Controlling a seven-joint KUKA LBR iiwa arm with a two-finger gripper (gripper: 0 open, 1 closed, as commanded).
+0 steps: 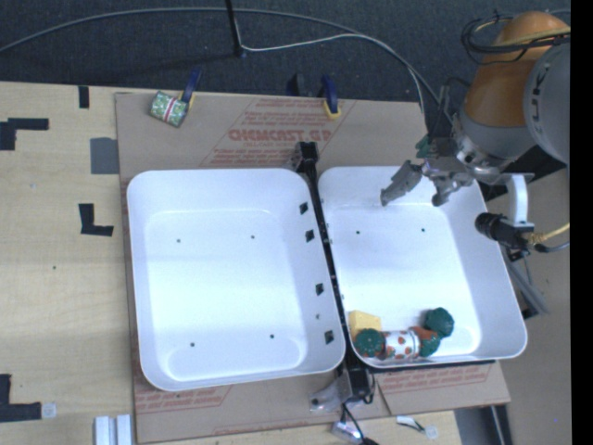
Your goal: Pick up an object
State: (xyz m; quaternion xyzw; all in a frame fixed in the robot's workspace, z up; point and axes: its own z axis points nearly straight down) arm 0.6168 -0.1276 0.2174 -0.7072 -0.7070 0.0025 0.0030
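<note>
Objects (400, 336) heaped in the right bin's (463, 258) near corner, well apart from the gripper (419, 189) and down-frame of it: yellow block (364, 321), two green pieces, a red-and-white roll (400, 344) lying crosswise. Gripper fingers spread apart, clamped on nothing, hanging over the bin's far end. Arm (510, 91) bent in from the right, wrist tipped downward toward the bin floor.

I can read one print: red capitals on the brown cardboard sheet (269, 133) under my bins, at about twelve o'clock from the left bin (222, 276). They look like "CHEMCAST GP", with smaller red lines below too blurred to make out. Nothing else carries readable lettering.
</note>
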